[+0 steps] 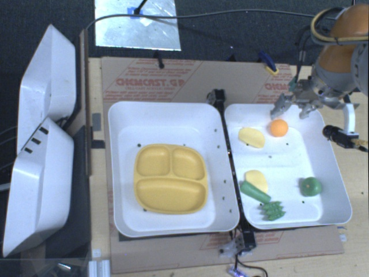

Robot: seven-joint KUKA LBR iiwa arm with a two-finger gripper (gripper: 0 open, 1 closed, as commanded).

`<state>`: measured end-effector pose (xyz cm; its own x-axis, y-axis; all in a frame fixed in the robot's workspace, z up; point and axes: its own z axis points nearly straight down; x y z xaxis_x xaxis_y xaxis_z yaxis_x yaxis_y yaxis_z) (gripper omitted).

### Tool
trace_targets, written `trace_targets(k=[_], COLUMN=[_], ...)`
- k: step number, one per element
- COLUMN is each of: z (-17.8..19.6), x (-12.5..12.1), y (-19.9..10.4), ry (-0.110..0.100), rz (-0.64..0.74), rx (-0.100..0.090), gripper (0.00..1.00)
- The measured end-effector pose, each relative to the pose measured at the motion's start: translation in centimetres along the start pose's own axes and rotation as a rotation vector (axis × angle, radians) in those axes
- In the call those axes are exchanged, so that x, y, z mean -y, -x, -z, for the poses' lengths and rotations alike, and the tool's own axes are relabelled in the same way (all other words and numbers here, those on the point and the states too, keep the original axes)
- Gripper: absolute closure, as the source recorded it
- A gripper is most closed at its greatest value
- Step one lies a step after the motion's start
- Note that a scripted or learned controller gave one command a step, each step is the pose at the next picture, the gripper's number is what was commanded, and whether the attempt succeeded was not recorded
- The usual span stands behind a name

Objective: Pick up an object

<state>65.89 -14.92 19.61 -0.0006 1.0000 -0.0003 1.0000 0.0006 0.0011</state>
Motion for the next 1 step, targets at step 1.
trace_targets(k=[1], z=[7.28], x=[0.39], y=[-3.0], ry=[0.006], rz=[0.003], rx=[0.0], gripper=[0.0])
